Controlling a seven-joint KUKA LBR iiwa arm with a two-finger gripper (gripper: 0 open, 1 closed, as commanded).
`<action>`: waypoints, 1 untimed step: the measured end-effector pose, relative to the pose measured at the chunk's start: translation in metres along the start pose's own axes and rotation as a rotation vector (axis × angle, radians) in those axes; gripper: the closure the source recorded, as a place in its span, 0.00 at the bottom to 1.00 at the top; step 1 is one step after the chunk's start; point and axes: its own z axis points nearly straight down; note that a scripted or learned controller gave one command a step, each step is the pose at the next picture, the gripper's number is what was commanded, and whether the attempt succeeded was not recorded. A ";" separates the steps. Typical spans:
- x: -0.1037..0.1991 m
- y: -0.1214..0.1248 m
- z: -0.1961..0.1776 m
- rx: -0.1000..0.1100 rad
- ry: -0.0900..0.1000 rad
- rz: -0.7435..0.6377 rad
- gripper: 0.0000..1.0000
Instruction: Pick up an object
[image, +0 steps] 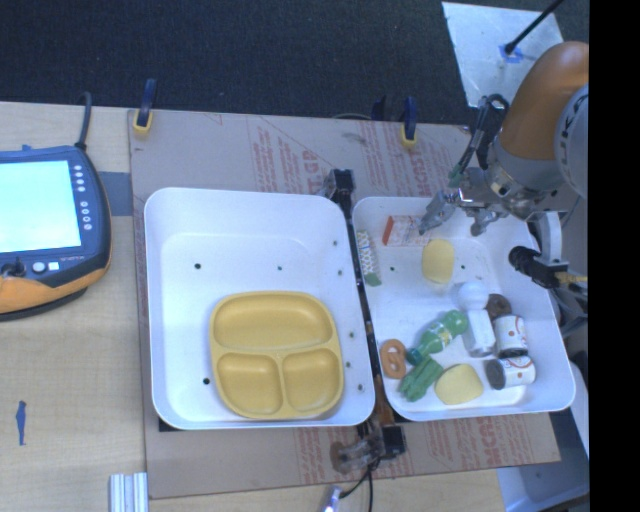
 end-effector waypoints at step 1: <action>-0.005 -0.029 0.068 0.005 -0.001 -0.003 0.00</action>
